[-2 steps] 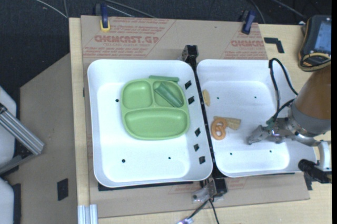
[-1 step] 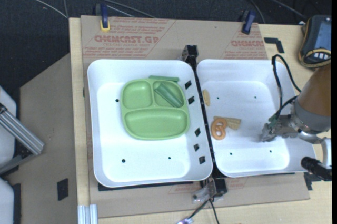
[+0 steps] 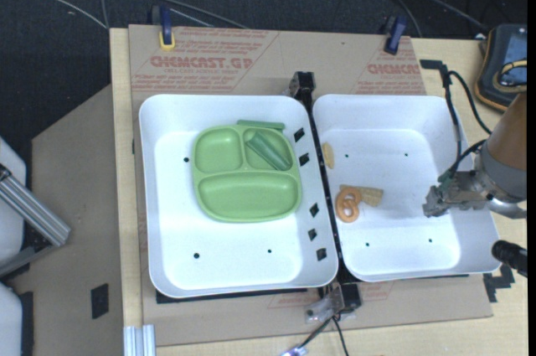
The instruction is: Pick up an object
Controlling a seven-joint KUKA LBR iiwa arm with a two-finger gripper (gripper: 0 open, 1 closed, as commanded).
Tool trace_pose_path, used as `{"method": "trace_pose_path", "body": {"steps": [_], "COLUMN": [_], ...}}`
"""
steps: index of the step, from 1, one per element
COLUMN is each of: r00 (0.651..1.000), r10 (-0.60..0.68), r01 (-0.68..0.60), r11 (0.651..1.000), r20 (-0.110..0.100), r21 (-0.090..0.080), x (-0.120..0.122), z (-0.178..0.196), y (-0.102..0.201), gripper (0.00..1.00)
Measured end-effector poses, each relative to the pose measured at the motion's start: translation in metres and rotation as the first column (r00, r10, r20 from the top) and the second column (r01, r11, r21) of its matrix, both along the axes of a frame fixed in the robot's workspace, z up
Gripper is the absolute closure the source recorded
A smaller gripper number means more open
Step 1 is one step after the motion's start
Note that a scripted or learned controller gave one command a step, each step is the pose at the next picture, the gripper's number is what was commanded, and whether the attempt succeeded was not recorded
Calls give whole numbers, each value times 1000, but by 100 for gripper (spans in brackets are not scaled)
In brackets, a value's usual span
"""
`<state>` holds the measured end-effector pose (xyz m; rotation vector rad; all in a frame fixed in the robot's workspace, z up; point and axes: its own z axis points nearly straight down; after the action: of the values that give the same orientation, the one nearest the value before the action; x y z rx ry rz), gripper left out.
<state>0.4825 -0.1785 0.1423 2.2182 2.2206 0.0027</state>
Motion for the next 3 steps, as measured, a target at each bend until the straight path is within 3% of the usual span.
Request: {"method": "trace_pose_path", "body": {"steps": [2,3], "r00": [1000,1000], "r10": [1,5], "r01": [-1,-5], "r11": [1000,1000], "r20": [2,-2], "r21": [-1,3], "x": [11,35], "z": [83,72], "y": [-1,47], "gripper": [100,100]}}
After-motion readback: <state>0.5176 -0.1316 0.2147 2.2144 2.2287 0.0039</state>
